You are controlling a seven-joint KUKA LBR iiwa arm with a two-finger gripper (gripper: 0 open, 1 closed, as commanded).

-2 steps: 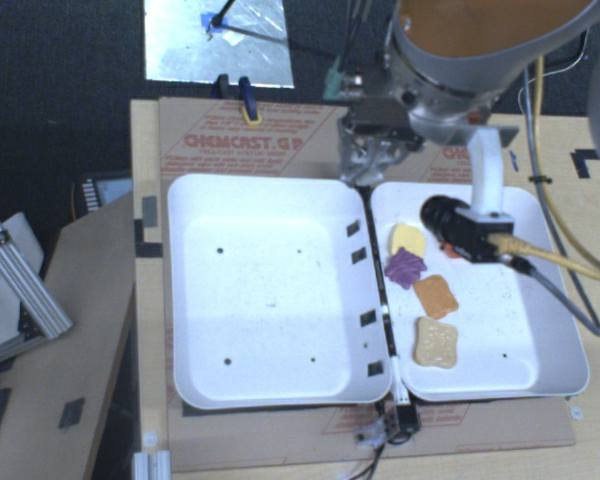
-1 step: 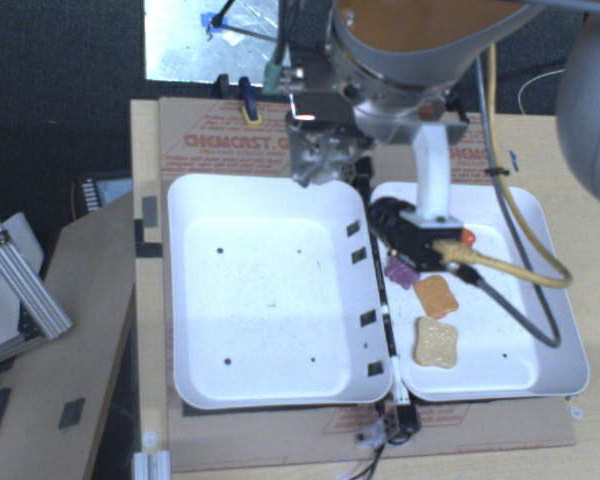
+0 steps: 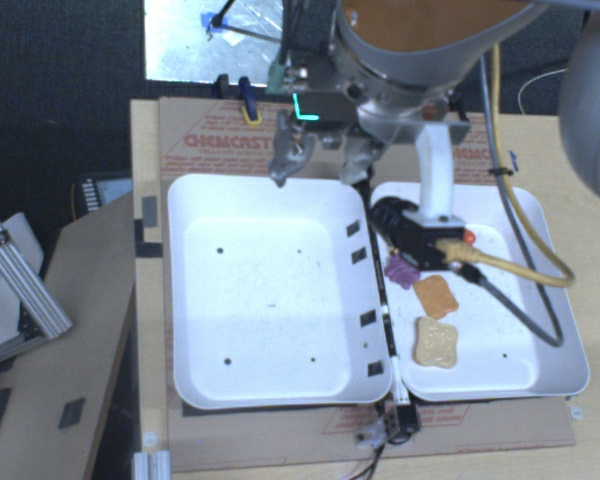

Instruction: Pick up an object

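Overhead, the two-finger gripper hangs spread and empty above the far rim of the left shallow white bin.
Right of that bin, across the divider, lie the likely targets: an orange toast-shaped slice, a pale tan bread-like slice and a small purple piece, so picking probably means crossing over and descending.

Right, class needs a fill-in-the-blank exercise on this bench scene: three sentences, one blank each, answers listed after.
1. The toast-shaped piece lies in the ____ bin as the camera sees it.
2. The gripper hangs over the far rim of the ____ bin.
3. The purple piece lies right beside the ____ piece.

Missing words: right; left; orange
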